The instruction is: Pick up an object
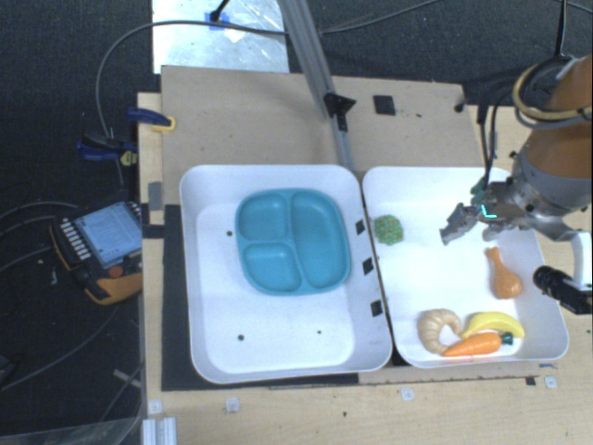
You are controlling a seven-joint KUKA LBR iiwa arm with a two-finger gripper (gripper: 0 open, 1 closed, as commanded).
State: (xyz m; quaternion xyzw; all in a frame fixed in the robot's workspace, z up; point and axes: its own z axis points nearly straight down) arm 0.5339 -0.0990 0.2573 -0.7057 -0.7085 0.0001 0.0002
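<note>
A tan board worktop (259, 119) carries two shallow white bins side by side. The left white bin (208, 341) holds a blue three-compartment plastic plate (293, 240), lying flat toward its upper middle. The right white bin (417, 276) holds the small toy foods. The grey arm with an orange band (556, 146) reaches in from the right, its dark gripper (459, 224) hanging over the upper middle of the right bin, with nothing visible between its fingers; whether they are apart or together cannot be told. A tan toy chicken drumstick (503, 274) lies near the bin's right wall. Along the bottom edge, a beige toy croissant (437, 326), an orange toy carrot (474, 344) and a yellow toy banana (494, 323) cluster, touching. A green toy broccoli floret (388, 229) sits alone by the bin's left wall, well apart from the gripper.
</note>
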